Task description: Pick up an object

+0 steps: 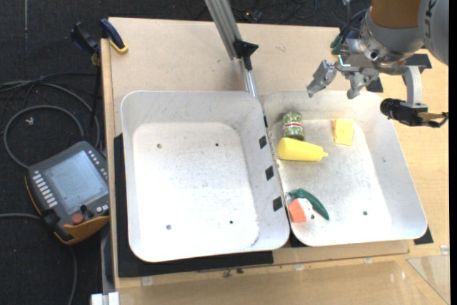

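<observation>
Two white bins sit on the bench; the right bin [400,189] holds a yellow block [343,132], below and apart from the gripper [337,83], whose fingers hang spread, holding nothing.

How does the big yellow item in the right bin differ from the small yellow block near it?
The big yellow item is long, rounded and tapered, lying on its side; the small yellow block is squarish and flat-faced. The item lies near the bins' divide, the block further right. The item is a deeper yellow. Both lie in the right bin.
</observation>
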`<state>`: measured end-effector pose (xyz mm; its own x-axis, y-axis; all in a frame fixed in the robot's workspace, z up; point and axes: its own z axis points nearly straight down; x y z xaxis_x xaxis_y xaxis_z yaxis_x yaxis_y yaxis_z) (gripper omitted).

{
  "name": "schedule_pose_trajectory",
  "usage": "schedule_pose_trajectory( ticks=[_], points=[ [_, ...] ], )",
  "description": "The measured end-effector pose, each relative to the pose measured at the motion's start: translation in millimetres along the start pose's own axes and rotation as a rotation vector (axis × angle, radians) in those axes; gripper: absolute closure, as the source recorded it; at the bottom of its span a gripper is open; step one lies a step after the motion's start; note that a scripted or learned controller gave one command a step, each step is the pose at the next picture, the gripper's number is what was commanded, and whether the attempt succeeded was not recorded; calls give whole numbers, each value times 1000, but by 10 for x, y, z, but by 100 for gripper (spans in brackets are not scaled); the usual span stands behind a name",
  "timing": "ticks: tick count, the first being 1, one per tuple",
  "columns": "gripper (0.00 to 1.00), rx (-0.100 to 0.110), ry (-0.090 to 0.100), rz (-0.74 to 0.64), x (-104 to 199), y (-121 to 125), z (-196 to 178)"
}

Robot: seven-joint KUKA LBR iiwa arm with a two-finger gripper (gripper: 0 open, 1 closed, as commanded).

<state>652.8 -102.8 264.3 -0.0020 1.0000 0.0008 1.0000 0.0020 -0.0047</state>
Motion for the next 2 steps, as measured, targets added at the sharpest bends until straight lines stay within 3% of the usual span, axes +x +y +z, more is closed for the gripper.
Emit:
schedule_pose_trajectory(
  ticks=[1,2],
  points=[
    [0,-4,0,-1,1,3,-26],
    [0,0,-1,2,55,-60,443]
  ],
)
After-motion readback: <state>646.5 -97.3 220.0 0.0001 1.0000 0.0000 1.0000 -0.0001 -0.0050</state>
